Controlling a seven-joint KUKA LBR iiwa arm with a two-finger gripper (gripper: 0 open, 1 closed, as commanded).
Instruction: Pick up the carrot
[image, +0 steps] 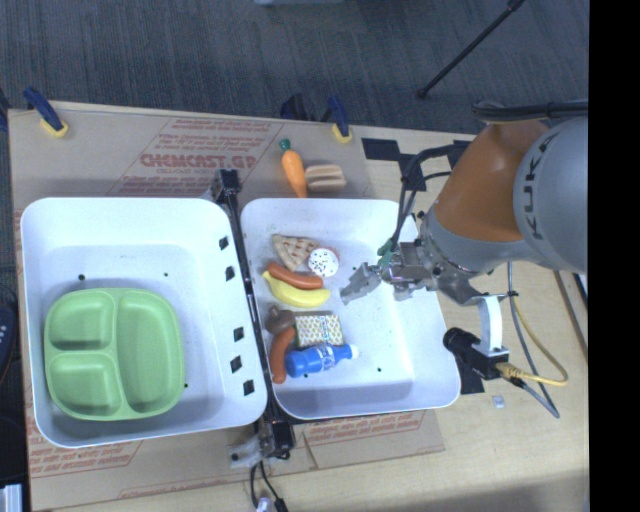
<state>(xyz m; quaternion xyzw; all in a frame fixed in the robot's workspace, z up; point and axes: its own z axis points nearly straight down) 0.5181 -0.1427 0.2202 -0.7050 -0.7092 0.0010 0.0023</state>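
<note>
The carrot (292, 171), orange with a small green top, lies on the cardboard just beyond the far rim of the right bin (400, 345), outside both bins. A tan bun-like toy (324, 178) sits right beside it. My gripper (360, 284) hangs low over the middle of the right bin, pointing left toward the food toys there. It is well short of the carrot and nothing shows in it. The grey arm with its orange band (490, 195) reaches in from the right.
In the right bin's left half lie a banana (298, 293), a red sausage (289, 275), a white ball (322, 263), a grilled slice (293, 246), a checkered packet (318, 328) and a blue bottle (318, 359). A green divided plate (115, 350) rests in the left bin.
</note>
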